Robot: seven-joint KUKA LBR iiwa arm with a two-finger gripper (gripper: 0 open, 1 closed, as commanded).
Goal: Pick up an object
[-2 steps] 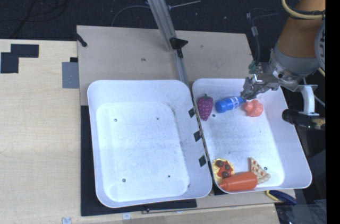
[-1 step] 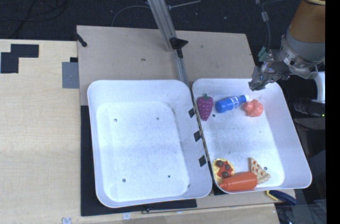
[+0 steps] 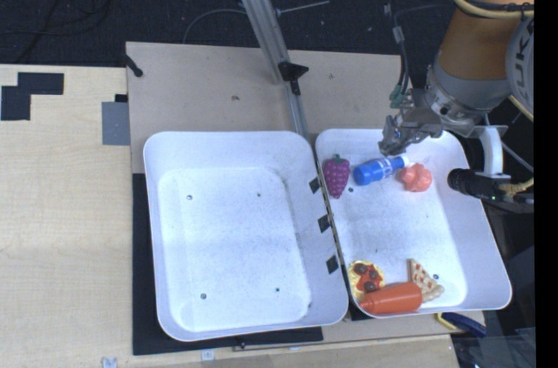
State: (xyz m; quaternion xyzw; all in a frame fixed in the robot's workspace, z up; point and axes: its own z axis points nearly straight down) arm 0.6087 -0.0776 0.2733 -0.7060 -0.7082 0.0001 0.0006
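In the right bin [image 3: 410, 227] lie a purple grape bunch [image 3: 336, 174] by the left wall, a blue bottle [image 3: 377, 169] near the back, and a pink lump [image 3: 416, 178] just right of it. At the front sit a small pizza-like toy [image 3: 367, 276], an orange-red sausage [image 3: 391, 298] and a waffle wedge [image 3: 425, 280]. My gripper [image 3: 397, 139] hangs over the bin's back edge, just above the blue bottle's right end. Nothing shows between its tips.
The left bin [image 3: 231, 231] stands beside the right one, joined by black clips [image 3: 323, 222]. A slanted aluminium rail [image 3: 266, 22] rises behind the bins. A black cylinder [image 3: 479, 183] juts over the right bin's right rim.
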